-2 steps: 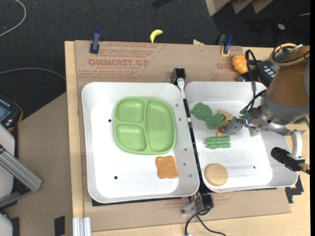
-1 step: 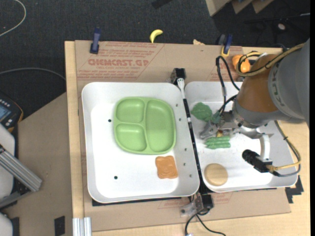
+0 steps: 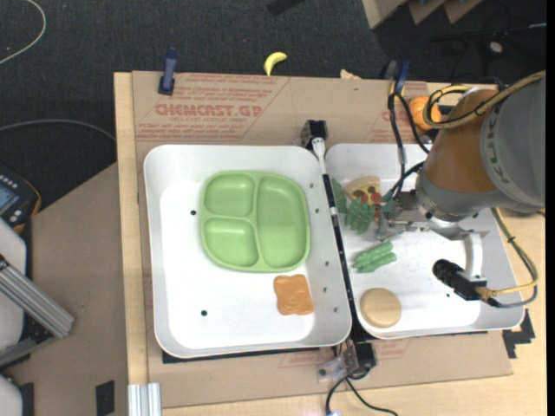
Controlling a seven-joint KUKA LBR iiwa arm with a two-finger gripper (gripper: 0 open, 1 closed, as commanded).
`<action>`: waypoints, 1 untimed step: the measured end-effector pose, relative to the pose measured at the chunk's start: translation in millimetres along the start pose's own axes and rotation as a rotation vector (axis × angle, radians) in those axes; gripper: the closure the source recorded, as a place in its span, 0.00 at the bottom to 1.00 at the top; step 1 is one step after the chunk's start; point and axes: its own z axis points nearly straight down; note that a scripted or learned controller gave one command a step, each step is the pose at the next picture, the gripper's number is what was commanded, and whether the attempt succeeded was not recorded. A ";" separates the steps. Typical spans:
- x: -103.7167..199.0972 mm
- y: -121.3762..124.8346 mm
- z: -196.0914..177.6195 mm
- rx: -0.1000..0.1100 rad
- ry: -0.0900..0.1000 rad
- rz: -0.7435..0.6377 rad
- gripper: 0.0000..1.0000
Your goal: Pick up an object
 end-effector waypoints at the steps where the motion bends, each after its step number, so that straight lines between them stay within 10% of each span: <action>1: 83.6 -0.2 -95.5 -0.009 0.004 -0.010 1.00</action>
